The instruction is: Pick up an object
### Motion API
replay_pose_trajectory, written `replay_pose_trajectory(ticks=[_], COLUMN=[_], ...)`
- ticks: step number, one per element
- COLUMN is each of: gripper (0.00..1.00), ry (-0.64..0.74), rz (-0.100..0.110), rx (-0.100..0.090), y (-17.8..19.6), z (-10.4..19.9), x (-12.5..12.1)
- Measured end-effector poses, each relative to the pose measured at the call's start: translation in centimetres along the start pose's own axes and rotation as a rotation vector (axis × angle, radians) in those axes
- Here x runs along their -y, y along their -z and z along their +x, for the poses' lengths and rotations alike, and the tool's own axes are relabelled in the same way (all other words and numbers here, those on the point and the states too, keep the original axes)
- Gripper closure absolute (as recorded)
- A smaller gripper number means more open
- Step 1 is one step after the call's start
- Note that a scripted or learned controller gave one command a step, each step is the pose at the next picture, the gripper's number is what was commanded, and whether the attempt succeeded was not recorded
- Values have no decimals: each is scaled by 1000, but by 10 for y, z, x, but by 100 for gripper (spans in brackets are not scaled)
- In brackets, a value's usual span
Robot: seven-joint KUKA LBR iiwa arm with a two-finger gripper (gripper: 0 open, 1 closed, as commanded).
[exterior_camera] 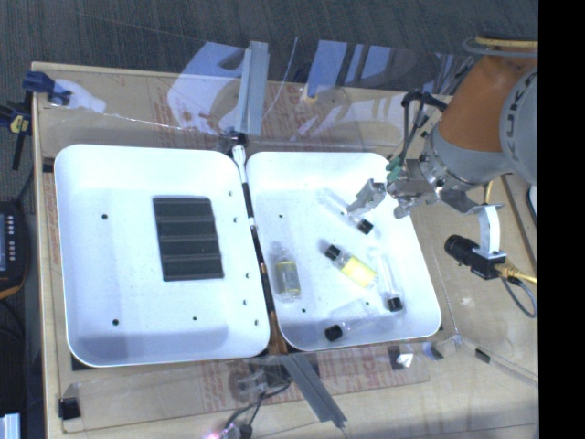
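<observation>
Yellow vial (350,264) lies flat, black cap pointing upper-left.

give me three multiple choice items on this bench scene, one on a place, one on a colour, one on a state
1. Where does the dark ribbed rectangular block lie?
A. left white bin
B. right white bin
C. on the bench

2. What colour is the liquid in the small black-capped bottle near the right bin's middle?
A. red
B. yellow
C. blue

3. How does that bottle rest?
A. upright
B. on its side
C. lifted in the air

Answers: 1 A, the block sits in the middle of the left white bin. 2 B, its body looks yellow. 3 B, it lies flat and slanted on the floor of the right white bin, apart from the end effector.
</observation>
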State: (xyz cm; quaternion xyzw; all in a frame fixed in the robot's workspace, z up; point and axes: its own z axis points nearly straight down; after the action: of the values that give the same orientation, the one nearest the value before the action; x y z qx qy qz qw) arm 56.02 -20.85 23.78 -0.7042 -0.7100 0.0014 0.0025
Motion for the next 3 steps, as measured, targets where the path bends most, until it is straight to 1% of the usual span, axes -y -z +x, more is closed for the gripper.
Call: replay_pose_trajectory(ticks=[1, 2, 3], gripper=[0, 100, 0], ry=[12, 16, 17], rz=[2, 3, 3], rx=[0, 0, 1], y=[-138, -128, -128], z=[-1, -1, -1], x=[23, 23, 23])
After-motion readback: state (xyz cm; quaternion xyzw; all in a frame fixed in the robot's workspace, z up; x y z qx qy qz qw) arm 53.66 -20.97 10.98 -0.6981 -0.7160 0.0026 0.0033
